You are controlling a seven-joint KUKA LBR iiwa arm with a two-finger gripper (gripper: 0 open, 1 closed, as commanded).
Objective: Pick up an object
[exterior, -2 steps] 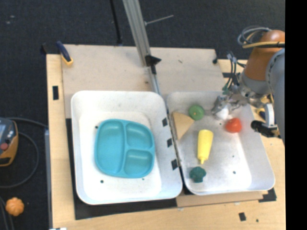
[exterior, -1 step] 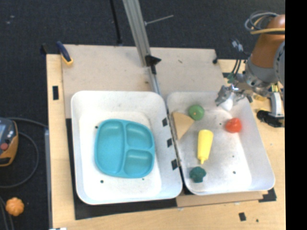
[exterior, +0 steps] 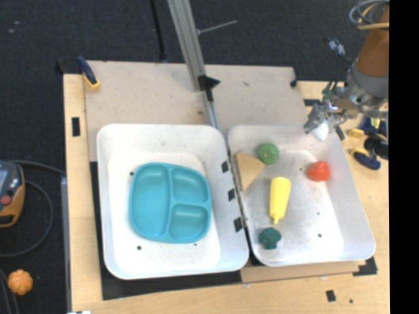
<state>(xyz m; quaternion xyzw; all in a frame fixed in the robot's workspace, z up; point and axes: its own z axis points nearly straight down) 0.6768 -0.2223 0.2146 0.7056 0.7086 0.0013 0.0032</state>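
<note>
No readable writing; gripper [exterior: 320, 127] hovers near the red tomato [exterior: 319, 171].

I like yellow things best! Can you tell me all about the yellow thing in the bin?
The yellow thing looks like a smooth plastic toy, maybe corn or a squeeze bottle. It is long, rounded at the top and narrower at the bottom end. It lies flat, nearly upright in the picture, in the middle of the right bin. Nothing seems to touch it; the green ball, the tan wedge and the dark green toy lie close by.
</note>
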